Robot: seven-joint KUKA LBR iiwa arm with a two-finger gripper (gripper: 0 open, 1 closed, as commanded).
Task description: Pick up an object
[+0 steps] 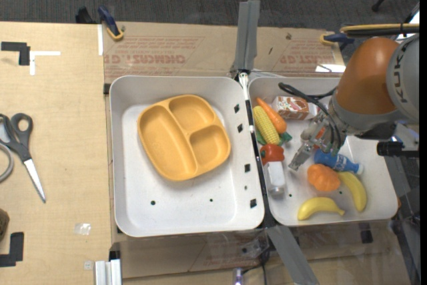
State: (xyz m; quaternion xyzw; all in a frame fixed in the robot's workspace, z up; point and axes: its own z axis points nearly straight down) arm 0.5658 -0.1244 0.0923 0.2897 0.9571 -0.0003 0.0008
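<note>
White plastic bins sit side by side on the bench. Camera view, left bin (127, 163): it carries one yellow divided plate (183, 135), lying flat and tilted off square, with nothing on it. No task item has been placed there.

Camera view, right bin (383, 207): all loose items are gathered here. A corn cob (265, 125) and a carrot (271, 115) lie along the dividing wall, touching each other. A small printed packet (293, 107) lies near the far wall. A bottle with a red cap (273, 170) lies lengthwise beside the divider. An orange fruit (323, 177) rests near the bin's middle, a blue bottle (337, 162) just beside it, and two bananas (323, 208) lie toward the near wall.

The arm (370, 87) reaches in from the right and stands over this bin. Its gripper (308, 147) is low among the items, between the red-capped bottle and the blue bottle, just above the orange fruit. Its metal fingers (300, 157) appear slightly apart, and no item is visible between them.

Assessment: the pick is not accomplished. Every item appears to rest on the bin floor and none is lifted. The arm is judged to be at the reach-down stage; the intended target cannot be told, though the orange fruit and blue bottle lie nearest. Closing on an item and raising it remain outstanding.
</note>
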